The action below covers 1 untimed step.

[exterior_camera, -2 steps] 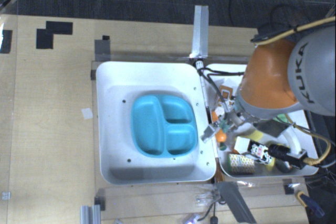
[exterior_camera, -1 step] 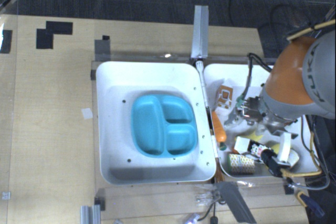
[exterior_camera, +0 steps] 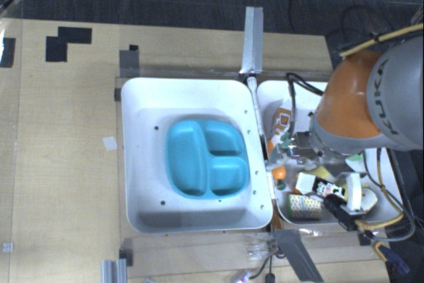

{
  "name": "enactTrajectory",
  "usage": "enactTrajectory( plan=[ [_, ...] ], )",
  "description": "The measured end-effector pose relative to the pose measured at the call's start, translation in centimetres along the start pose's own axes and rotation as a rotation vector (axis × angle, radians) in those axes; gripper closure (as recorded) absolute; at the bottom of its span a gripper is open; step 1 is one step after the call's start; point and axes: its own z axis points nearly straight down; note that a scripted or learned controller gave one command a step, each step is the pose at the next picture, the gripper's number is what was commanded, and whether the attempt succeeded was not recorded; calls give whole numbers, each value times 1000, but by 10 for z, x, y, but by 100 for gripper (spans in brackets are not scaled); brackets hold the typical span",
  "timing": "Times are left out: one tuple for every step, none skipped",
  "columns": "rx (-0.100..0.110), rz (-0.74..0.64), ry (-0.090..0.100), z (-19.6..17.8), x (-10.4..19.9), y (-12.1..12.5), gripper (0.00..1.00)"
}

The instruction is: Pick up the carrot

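Arm (exterior_camera: 371,96): grey with orange band, reached over the right bin (exterior_camera: 265,93). Gripper (exterior_camera: 286,152): low in that bin near its left wall; whether it stood wide or narrow could not be told. Carrot (exterior_camera: 279,173): small orange piece, just below the gripper, near the bin's left wall, not seen held. Clutter: an orange-and-white packet (exterior_camera: 283,120) above the gripper, a speckled block (exterior_camera: 305,207) below. Left bin (exterior_camera: 139,142): held a blue divided tray (exterior_camera: 205,157), well apart to the gripper's left.
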Motion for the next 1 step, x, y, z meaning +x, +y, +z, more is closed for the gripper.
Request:
enactTrajectory(
  plan=[
    [0,0,0,0,0,0,0]
  ],
)
